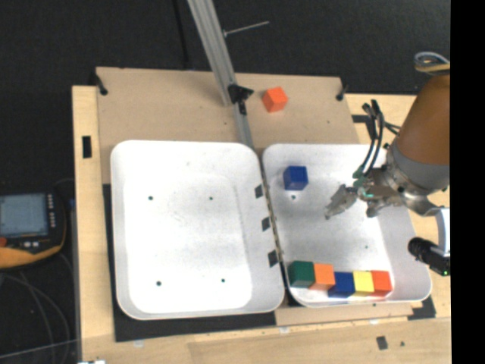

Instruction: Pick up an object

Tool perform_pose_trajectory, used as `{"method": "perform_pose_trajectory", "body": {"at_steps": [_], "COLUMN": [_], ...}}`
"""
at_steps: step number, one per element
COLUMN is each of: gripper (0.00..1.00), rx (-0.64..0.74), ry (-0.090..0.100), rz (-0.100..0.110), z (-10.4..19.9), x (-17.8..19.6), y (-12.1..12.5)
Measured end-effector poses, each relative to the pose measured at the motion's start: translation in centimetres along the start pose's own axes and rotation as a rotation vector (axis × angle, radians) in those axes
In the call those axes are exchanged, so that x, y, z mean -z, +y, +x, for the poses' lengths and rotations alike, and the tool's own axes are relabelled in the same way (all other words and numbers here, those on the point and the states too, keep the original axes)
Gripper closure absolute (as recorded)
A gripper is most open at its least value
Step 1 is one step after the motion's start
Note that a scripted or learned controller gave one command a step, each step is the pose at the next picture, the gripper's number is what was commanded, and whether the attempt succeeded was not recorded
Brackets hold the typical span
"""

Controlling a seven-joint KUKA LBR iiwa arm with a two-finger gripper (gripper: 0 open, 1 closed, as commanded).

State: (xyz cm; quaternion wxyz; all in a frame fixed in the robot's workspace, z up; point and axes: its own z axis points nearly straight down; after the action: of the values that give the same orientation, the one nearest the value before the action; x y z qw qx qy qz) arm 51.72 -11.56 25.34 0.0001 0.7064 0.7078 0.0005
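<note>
We hover our gripper (350, 201) over the right bin (318, 158), jaws spread and holding nothing, lining up on the blue cube (295, 177).

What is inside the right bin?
The right bin holds a lone blue cube and a near-edge row: green, orange, blue, yellow, orange. The arm covers its right part.
</note>
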Motion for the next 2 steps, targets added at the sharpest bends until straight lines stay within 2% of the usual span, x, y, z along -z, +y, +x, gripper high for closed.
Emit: {"method": "perform_pose_trajectory", "body": {"at_steps": [1,2], "gripper": [0.0,0.0], "rx": [-0.005,-0.003], "ry": [-0.002,-0.005], "rz": [0.006,-0.004], "z": [-4.6,-9.0], "x": [-9.2,-15.9], "y": [4.3,8.9]}}
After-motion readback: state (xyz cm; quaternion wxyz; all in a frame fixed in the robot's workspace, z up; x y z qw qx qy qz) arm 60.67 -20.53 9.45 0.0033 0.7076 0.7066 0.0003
